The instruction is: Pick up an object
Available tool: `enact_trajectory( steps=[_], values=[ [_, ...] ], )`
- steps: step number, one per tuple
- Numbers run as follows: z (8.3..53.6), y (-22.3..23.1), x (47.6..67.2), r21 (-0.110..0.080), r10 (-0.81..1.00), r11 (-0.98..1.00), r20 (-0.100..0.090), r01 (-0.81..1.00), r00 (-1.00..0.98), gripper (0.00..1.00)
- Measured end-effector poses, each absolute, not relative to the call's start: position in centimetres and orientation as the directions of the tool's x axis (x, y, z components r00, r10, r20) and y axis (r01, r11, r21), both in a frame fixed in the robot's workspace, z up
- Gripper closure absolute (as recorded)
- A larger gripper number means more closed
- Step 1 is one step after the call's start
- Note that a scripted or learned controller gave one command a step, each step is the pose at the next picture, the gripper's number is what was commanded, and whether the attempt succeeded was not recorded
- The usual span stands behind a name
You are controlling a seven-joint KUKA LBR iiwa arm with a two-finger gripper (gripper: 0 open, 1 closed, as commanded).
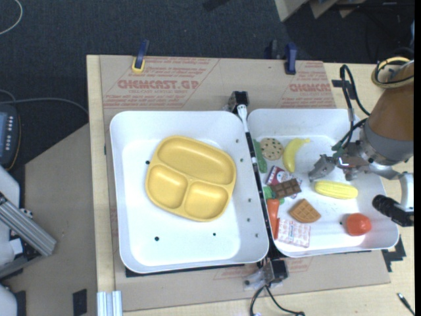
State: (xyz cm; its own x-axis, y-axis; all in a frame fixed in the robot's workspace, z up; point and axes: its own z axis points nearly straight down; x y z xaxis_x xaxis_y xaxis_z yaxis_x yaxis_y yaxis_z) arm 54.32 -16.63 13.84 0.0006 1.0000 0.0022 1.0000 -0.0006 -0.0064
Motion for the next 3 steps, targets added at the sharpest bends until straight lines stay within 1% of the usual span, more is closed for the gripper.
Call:
enact_trajectory(
  steps=[1, 2, 3],
  values=[
    [8.5, -16.5, 54.2, -0.006, 1.000, 0.000, 0.002, 1.000, 0.000, 0.00],
    [9.9, -16.6, 54.4, 0.001, 1.000, -0.001, 0.000, 1.000, 0.001, 1.00],
    [16.2, -16.3, 54.4, 0.008, 1.000, 0.001, -0.003, 1.000, -0.001, 1.00]
  ],
)
